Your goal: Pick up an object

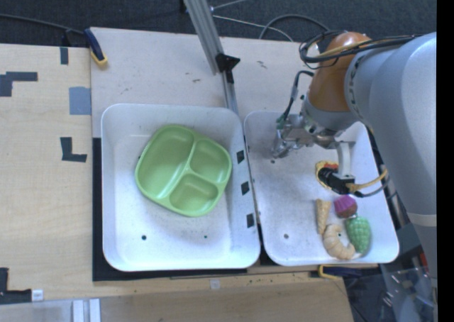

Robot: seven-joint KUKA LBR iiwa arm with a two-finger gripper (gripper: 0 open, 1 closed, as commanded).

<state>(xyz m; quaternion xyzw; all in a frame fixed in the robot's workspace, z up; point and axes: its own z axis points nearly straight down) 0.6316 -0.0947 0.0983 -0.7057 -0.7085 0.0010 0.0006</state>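
A green divided plate (pixel 184 169) lies tilted in the left bin (pixel 120 242); the gripper (pixel 281 147) hangs over the upper left of the right bin (pixel 298 246); a purple toy (pixel 345 206), a green toy (pixel 359 234) and a tan pastry (pixel 337 244) cluster near its lower right corner.

Arm (pixel 408 93): broad, smooth casing, pale grey, rounded like a thick tube, with a faint sheen along the upper edge. Orange band (pixel 333 83) above the wrist: glossy, domed, shading to brown-orange on its lower side. Thin black cables (pixel 312 47) loop over the band; another runs down its left side. End effector (pixel 282 142): small, metallic grey, angular, with dark details. Finer parts too small to make out.
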